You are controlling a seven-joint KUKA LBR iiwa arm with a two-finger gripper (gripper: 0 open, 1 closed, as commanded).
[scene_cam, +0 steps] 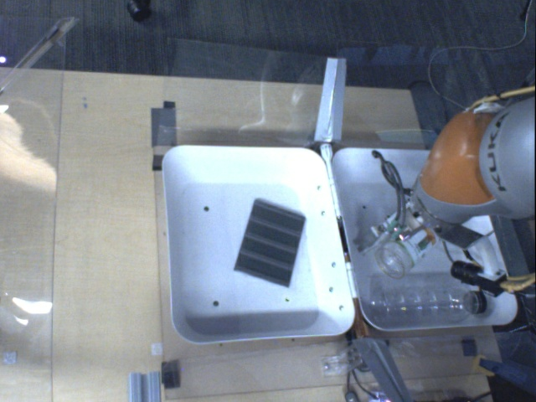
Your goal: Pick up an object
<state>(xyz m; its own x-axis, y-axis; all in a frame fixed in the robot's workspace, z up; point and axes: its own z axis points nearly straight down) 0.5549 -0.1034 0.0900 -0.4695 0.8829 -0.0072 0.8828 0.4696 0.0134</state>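
Note:
A dark grey ribbed rectangular block [270, 241] lies flat and slightly turned in the middle of the left bin [180, 224]. In the right bin [362, 178] a small clear round cup-like object [392, 258] sits near the middle. A clear plastic bottle [419, 302] lies on its side along the front wall, its dark cap pointing right. My gripper [404, 231] hangs low in the right bin, just above and to the right of the clear cup-like object, touching or nearly touching it. The arm's orange band [452, 170] is above it.
A metal divider post [330, 107] rises behind the seam between the bins. Cables run along the arm at the right bin's right side. Transparent panels stand at the bench's left and back. Clamps hold the bins at their corners.

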